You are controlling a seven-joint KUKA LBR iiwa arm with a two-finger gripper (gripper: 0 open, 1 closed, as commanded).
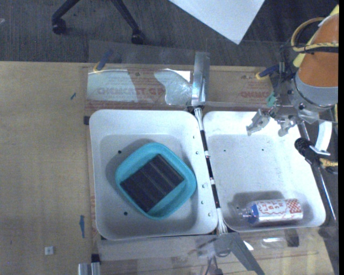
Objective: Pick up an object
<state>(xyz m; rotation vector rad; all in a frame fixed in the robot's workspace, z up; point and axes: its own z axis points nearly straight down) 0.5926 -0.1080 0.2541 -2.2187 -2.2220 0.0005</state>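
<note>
bins [102, 134] two, teal dish [156, 180] one, tube [271, 210] one

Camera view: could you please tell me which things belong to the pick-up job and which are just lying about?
For the job:
- red-and-white tube in the right white bin
- blue square container in the left white bin
- gripper

Lying about:
- white sheet
- office chair base

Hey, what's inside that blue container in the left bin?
A dark, ribbed rectangular block sits inside the blue container, covering most of its floor. Whatever lies beneath the block is hidden.
</note>
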